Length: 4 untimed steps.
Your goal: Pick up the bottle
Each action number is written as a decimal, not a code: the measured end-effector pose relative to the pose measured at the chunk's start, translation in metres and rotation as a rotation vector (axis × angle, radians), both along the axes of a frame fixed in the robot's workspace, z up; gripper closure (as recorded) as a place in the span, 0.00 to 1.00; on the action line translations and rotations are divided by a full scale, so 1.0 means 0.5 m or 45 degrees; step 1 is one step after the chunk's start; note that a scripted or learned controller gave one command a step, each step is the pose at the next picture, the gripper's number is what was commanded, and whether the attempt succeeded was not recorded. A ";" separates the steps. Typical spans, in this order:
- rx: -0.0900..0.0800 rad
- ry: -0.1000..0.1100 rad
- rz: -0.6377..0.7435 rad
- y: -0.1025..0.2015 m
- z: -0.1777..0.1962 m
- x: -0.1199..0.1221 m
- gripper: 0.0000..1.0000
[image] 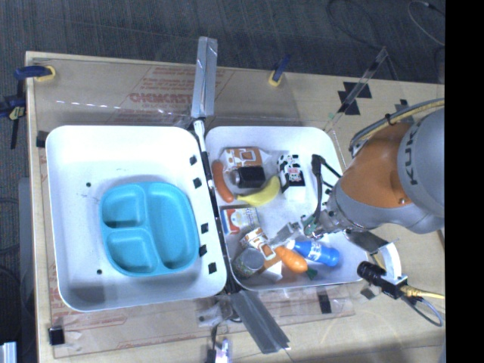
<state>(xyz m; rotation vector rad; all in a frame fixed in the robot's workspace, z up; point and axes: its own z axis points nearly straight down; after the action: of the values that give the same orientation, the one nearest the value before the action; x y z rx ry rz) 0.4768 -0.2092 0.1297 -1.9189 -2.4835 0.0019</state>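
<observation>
Bottle (316, 253): blue, lying in right bin (302, 138), front edge, long axis roughly left-right. Gripper (314, 228): just above and behind it; grip state cannot be told.

Grey rounded arm (431, 165) with a broad orange band, black lettering and thin cables.

- bright, even overhead light; soft shadows inside the shallow white plastic bins (68, 225)
- faint glare streaks on the clear plastic sheet (113, 106)
- slightly soft, grainy throughout
</observation>
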 end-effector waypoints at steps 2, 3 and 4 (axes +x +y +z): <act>-0.009 -0.021 -0.021 -0.008 -0.044 0.008 0.00; -0.001 -0.004 -0.031 -0.003 0.103 0.001 0.00; -0.009 -0.022 -0.009 -0.008 -0.042 0.008 0.00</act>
<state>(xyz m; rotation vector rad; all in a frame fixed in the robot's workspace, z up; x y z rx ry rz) 0.4809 -0.2133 0.1088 -1.9389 -2.4905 -0.0055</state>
